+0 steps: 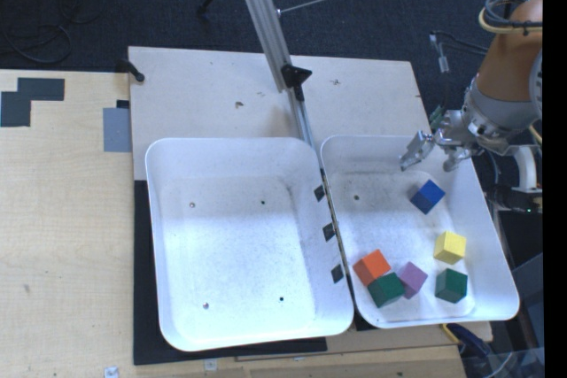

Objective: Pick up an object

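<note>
Blue cube [427, 196]: candidate pick, sits alone in upper part of right bin [496, 301], well apart from rest, so easiest approach. My claw [431, 150]: above bin's far edge, just up from blue cube, fingers spread, nothing btwn them. Yellow cube [450, 247]: mid-right. Orange cube [371, 265], dark green cube [385, 289], purple cube [413, 278]: touching cluster, awkward grab. 2nd green cube [451, 285]: near front. Left bin [164, 226]: alongside.

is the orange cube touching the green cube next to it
Touching: the camera view shows the orange cube pressed against the green cube just below it, with no white bin floor between them.
</note>
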`<state>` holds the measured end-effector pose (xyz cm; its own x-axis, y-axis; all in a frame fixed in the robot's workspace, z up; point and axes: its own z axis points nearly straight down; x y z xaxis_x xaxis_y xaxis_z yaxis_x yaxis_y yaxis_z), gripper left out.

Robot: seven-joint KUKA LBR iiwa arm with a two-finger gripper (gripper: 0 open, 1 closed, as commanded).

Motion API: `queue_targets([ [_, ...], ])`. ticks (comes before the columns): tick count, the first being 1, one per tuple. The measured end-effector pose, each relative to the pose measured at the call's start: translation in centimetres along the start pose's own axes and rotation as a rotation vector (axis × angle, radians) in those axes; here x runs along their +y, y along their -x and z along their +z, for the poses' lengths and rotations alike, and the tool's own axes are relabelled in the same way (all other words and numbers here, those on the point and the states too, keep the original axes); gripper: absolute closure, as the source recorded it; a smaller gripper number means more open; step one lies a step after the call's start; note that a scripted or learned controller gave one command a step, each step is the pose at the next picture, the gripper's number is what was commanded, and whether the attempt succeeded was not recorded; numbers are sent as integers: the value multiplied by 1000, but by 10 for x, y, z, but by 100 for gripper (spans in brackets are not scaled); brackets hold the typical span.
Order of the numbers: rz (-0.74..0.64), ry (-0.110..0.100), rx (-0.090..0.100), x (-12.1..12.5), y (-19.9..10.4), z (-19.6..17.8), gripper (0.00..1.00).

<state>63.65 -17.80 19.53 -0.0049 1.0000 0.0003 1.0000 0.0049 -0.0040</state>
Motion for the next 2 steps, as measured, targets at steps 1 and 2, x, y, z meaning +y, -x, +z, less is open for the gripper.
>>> queue_targets([
  [1, 0, 0, 0, 0, 0, 0, 0],
  [2, 1, 23, -8, -17, 27, 75, 0],
])
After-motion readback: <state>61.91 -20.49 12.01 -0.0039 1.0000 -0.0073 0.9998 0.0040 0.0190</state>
